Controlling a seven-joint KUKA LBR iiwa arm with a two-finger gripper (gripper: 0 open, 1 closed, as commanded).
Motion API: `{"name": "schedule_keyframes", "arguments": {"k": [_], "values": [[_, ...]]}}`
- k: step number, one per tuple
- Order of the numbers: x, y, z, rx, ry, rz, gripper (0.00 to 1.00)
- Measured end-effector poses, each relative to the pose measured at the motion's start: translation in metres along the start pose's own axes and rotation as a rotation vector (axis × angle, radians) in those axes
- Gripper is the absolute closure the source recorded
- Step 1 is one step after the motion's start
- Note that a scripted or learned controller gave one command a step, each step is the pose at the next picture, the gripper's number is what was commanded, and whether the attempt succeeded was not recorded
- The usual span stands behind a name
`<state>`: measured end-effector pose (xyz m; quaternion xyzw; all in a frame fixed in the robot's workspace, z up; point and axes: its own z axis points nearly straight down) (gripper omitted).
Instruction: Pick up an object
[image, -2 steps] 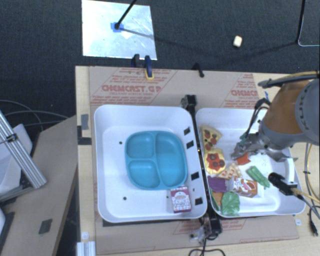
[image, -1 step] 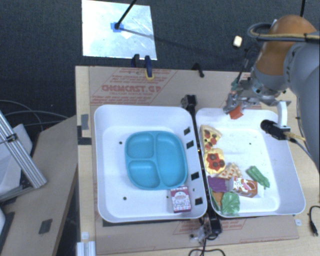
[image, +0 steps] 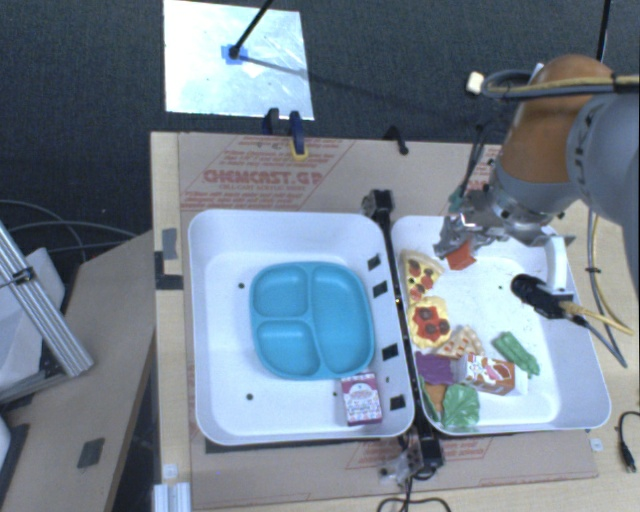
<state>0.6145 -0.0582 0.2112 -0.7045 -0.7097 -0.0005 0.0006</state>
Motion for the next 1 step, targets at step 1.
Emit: {"name": "schedule_keyframes", "arguments": {"k": [1], "values": [[0.0825, -0.0248, -0.0047, 0.001, 0.001, -0.003, 1.00]]}}
